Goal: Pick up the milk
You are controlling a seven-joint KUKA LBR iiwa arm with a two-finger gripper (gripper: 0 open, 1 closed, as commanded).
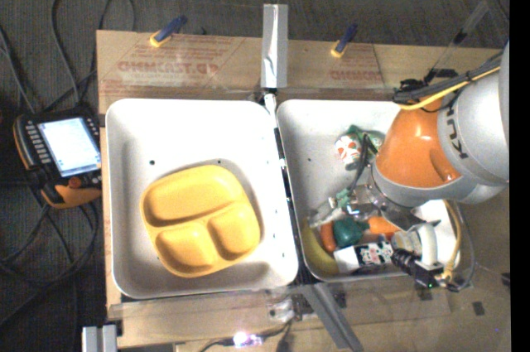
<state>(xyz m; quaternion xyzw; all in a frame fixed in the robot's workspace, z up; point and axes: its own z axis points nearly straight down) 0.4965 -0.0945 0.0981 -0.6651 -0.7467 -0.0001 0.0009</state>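
White card with a dark printed label: the small carton I take for the milk [371,253] lies on its side at the near wall of the right bin [291,176], crowded by a yellow banana [317,253], a green piece [343,233] and an orange one [379,224]. It probably handles light, stiff but crushable, and slightly slick; its flat long faces look the best hold, though its neighbours press close. Just beyond, the gripper [354,203] hangs over the pile beneath the orange wrist; I cannot tell whether it is spread or closed. Farther back sits a small white pack [347,147].

Arm [431,156] over cluttered right bin [310,131]
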